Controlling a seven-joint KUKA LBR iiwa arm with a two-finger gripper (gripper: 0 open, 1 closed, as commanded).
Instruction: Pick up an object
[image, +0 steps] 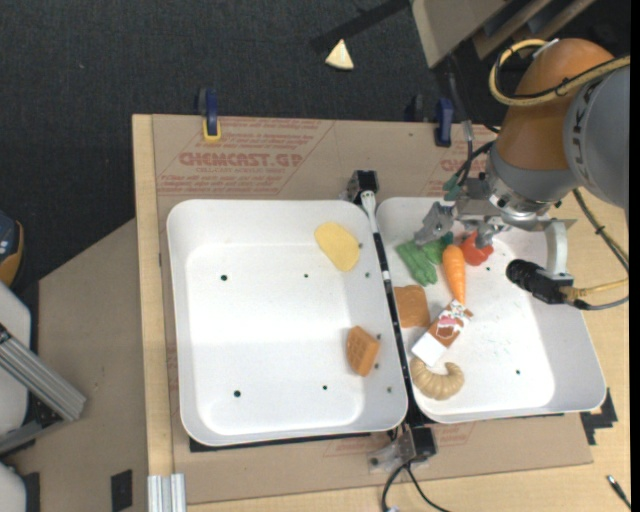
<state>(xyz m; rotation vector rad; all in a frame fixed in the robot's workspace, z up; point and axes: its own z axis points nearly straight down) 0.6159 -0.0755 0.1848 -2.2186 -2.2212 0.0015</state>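
Observation:
My gripper (461, 229) hangs over the far part of the right bin (560, 385), its two grey fingers (434, 223) spread open. Below the gap lie the top of an orange carrot (455, 273) and a small red item (477, 251), partly hidden by the fingers. I cannot tell if the fingers touch them. A green leafy item (421, 261) lies just left of the carrot. Nearer the front of this bin are a brown block (410, 305), a small red-and-white packet (444, 334) and a tan croissant (440, 380).
The left bin (205, 330) holds a pale yellow oval piece (338, 246) at its far right and a brown bread-like piece (362, 351) by the divider. A black cable connector (535, 281) sticks out from the arm over the right bin. Blue clamps (210, 112) hold the board's far edge.

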